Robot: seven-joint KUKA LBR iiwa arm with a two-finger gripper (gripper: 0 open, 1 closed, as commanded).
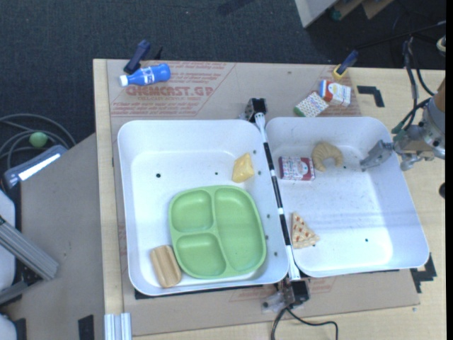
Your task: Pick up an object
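You'll find the gripper over the upper right part of the right bin, reaching in across that bin's right rim. One grey finger points left toward the croissant; how the tool is set, released or clenched, cannot be told, and nothing shows in it.

The croissant lies just left of the gripper, apart from it. Touching or nearly touching the croissant's left side is a small red and white carton; its label is too small to read. A pizza slice toy sits well below, against the right bin's left rim.

The middle and lower right of the right bin floor is bare white.

Left of that bin, the left bin holds a green divided plate, a yellow wedge and a tan bread piece. Above it, red printing on the bench board is partly legible but not surely readable.
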